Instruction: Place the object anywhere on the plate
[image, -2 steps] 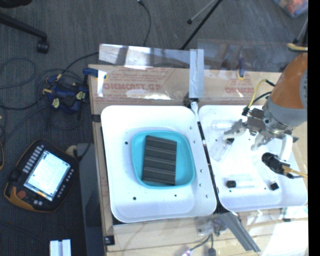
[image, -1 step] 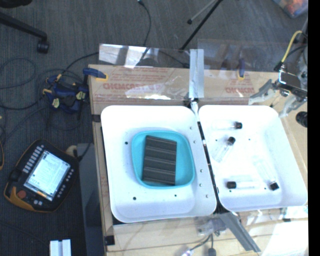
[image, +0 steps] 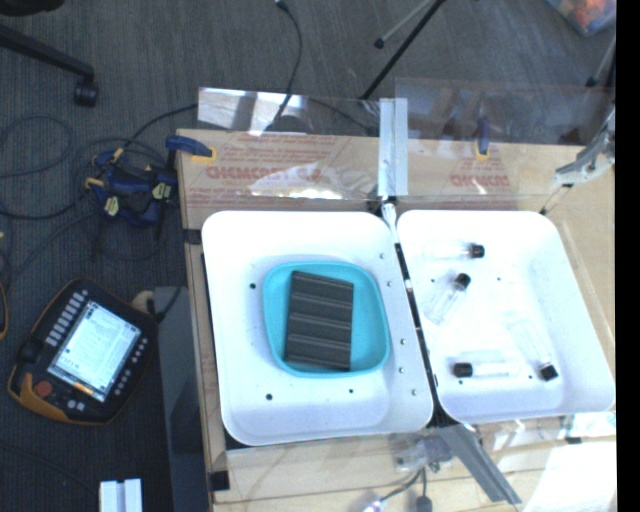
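Observation:
A light blue plate (image: 372, 330) sits in the middle of the left white bin (image: 240, 400). A dark grey ribbed rectangular block (image: 320, 320) lies flat on the plate, fully within its rim, with its long side running front to back. Nothing touches the block.
The right white bin (image: 580, 300) holds several clear vials with black caps, one of them near its front left (image: 480, 370). A metal divider (image: 392, 150) stands at the back between the bins. On the floor to the left lie a teach pendant (image: 85, 350) and blue clamps (image: 130, 190).

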